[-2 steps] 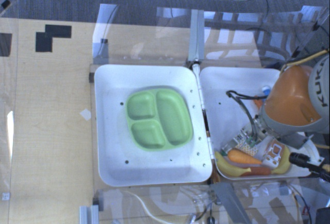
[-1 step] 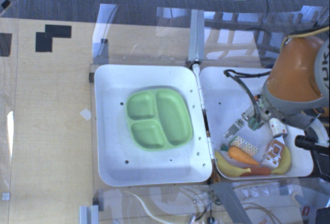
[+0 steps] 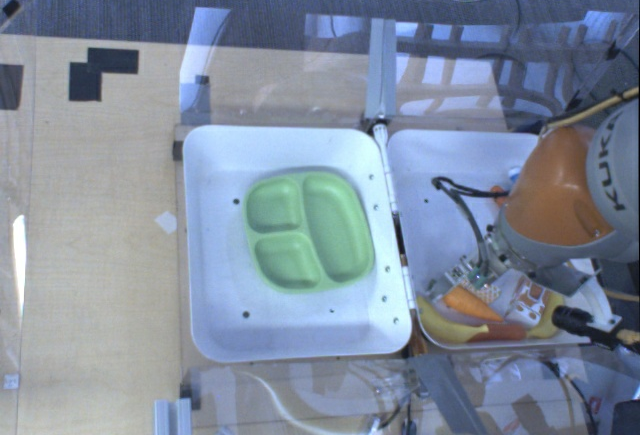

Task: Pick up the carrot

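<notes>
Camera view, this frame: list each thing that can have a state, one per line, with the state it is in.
Carrot: lying in the right bin's near corner, atop a banana, not lifted.
Banana: lying flat along the right bin's near edge.
Green divided plate: upright in the left bin, compartments bare.
Left bin: holds the plate.
Right bin: holds the carrot, banana and other items.
Arm: reaching low over the right bin, above the carrot.

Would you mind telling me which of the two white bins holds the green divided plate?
It is the left bin, whose floor carries the green divided plate. The right bin, under the arm, holds the carrot and a banana instead.
</notes>
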`<state>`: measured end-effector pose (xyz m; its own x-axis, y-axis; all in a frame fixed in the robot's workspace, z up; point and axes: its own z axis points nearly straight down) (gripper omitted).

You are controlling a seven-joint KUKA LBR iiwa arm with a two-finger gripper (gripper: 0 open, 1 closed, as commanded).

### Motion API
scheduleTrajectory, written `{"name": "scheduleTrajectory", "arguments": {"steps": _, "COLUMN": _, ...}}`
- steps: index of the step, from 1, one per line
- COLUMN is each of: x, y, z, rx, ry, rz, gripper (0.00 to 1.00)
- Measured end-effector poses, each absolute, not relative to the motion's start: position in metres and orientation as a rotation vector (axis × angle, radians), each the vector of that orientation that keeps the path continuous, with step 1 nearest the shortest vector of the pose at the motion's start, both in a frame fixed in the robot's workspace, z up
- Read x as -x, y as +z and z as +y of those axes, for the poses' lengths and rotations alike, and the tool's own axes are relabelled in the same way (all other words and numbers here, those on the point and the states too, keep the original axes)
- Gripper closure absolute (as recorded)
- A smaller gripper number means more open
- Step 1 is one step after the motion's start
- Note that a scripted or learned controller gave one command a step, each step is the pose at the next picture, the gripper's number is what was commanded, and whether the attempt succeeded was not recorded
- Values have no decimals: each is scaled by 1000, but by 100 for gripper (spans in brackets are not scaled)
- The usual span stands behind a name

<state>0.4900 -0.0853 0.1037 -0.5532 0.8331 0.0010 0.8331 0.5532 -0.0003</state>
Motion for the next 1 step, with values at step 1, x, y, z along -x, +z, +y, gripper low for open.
{"name": "scheduleTrajectory", "arguments": {"steps": 1, "x": -492, "y": 89, "z": -107, "rx": 1020, "ry": -11, "rz": -2979, "gripper": 0}}
